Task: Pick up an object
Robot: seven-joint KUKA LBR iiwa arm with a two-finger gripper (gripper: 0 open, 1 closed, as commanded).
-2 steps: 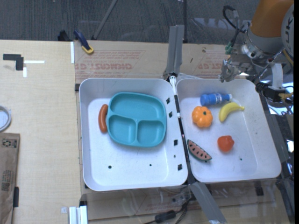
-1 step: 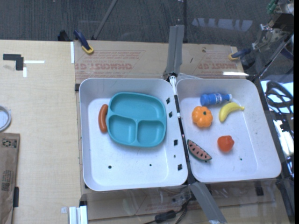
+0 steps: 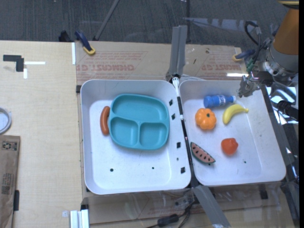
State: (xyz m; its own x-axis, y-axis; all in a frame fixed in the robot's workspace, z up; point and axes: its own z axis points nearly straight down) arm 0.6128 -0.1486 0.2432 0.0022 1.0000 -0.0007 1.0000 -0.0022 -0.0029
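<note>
Gripper (image 3: 246, 87) hovers over the right bin's (image 3: 266, 175) far edge, grip state can't be told from here, w/ banana (image 3: 234, 112) just below and bottle (image 3: 218, 100) beside it: you drop straight onto banana's mid-curve, clear of bottle, then close.

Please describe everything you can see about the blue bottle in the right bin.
The blue bottle is small, looks like plastic, and has a paler, whitish end pointing right. It lies on its side near the back of the right bin, resting on the bin's white floor. The banana lies just in front of its pale end, very close; contact cannot be judged. The orange pumpkin sits just in front of it. The gripper hangs nearby to its right, apart from it.
</note>
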